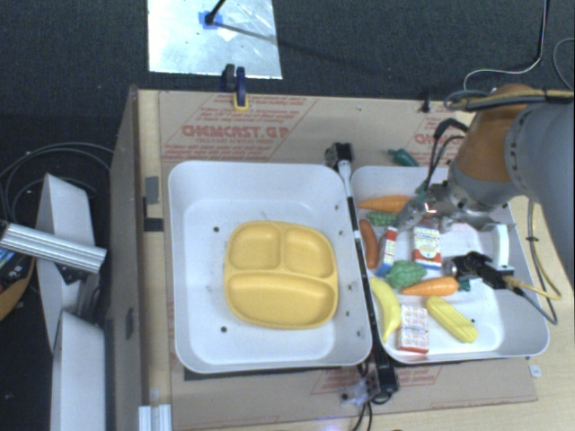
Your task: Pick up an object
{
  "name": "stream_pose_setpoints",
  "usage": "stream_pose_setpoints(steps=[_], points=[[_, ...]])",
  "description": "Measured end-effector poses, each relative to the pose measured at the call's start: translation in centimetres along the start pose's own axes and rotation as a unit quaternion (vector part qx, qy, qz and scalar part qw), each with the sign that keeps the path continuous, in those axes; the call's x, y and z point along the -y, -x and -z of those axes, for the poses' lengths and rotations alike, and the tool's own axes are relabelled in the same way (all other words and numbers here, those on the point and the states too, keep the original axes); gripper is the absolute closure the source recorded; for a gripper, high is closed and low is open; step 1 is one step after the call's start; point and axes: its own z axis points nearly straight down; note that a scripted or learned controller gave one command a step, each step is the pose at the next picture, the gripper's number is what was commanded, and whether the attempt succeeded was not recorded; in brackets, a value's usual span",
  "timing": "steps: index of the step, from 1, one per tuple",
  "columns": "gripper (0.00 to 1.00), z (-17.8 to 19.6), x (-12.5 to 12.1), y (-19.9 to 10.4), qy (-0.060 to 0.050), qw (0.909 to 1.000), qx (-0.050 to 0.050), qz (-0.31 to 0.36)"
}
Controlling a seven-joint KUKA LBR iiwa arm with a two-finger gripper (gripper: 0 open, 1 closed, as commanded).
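Note:
My gripper (422,212) hangs low over the back of the right bin (526,330), just above a white and red carton (427,246) and beside an orange carrot (384,203). Around them lie a red sausage (367,241), a small blue and white carton (389,248), a green broccoli (409,273), a second carrot (432,286), a banana (387,306), a corn cob (451,320) and a red and white packet (413,327). Nothing shows as lifted off the bin floor.
The left bin (193,241) holds a yellow divided plate (280,273). A black divider rail (353,241) runs between the bins. The grey arm (517,151) covers the right bin's back right corner. A green-handled tool (403,157) lies on the cardboard behind.

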Motion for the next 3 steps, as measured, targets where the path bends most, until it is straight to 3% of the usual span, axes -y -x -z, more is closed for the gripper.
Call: stream_pose_setpoints(steps=[1, 2, 3], points=[[0.00, 0.0, 1.3, -1.0, -0.001, 1.0000, 0.000, 0.000], [0.00, 0.1, 5.8, -2.5, 0.001, 1.0000, 0.004, -0.003], [0.00, 0.0, -1.0, -0.4, 0.000, 1.0000, 0.000, 0.000]])
